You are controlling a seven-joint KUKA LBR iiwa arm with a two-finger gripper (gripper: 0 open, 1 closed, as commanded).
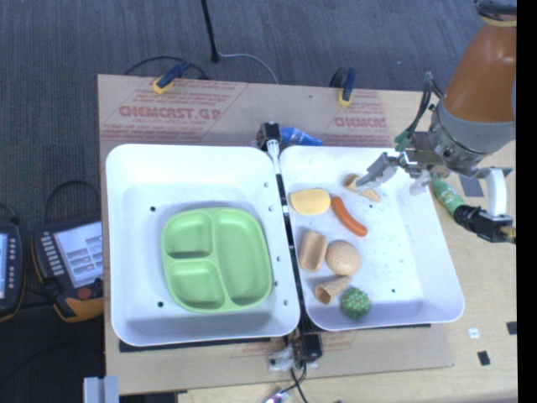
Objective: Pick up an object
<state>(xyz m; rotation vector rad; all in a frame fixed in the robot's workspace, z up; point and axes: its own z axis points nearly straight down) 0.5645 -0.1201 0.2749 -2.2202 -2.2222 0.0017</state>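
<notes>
The right bin (419, 250) holds several toy foods: a yellow piece (310, 201), an orange-red carrot (350, 217), a tan cylinder (311, 250), a round brown bun (342, 258), a small tan cone (331, 290) and a green broccoli (355, 303). My gripper (374, 175) hangs low over the bin's far part, reaching in from the right. A small tan item (368, 194) lies right at its tip, partly hidden by it. I cannot make out whether that item is held.
The left bin (134, 191) holds a green divided plate (216, 259). Clamps (345, 86) and a blue-and-black fitting (281, 136) sit at the bench's far edge. Cables and a green connector (447, 198) trail beside the wrist at the right.
</notes>
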